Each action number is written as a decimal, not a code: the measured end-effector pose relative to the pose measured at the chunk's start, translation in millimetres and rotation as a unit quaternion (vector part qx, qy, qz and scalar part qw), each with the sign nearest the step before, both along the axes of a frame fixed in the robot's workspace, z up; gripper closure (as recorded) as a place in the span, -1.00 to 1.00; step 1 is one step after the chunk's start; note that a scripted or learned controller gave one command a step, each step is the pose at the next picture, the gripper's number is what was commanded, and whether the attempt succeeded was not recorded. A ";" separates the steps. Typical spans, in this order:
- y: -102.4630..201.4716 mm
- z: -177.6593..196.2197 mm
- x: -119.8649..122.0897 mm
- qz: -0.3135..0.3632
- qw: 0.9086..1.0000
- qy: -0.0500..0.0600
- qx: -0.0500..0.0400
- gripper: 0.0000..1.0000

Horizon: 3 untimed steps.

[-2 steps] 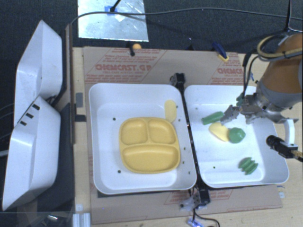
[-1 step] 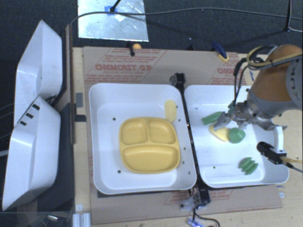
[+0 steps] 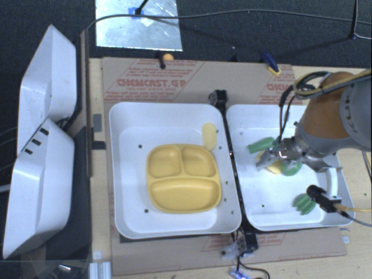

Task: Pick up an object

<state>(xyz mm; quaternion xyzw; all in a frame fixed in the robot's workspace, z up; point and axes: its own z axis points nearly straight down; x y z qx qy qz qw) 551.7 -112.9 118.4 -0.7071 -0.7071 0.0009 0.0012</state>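
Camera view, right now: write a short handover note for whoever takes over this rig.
Gripper: low in the right white bin, among a green block and yellow and green pieces; no grasp visible.
Things: green ridged toy at that bin's front; yellow divided plate and pale yellow piece in the left white bin.
Done: nothing lifted.
Left: grasp one object, raise it.

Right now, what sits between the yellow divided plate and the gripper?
In the camera view: a small pale yellow piece by the yellow divided plate, the divider between the bins, then a green object just left of the gripper.
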 end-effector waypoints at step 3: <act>-4.0 20.1 -2.4 0.000 1.000 -0.003 -0.001 1.00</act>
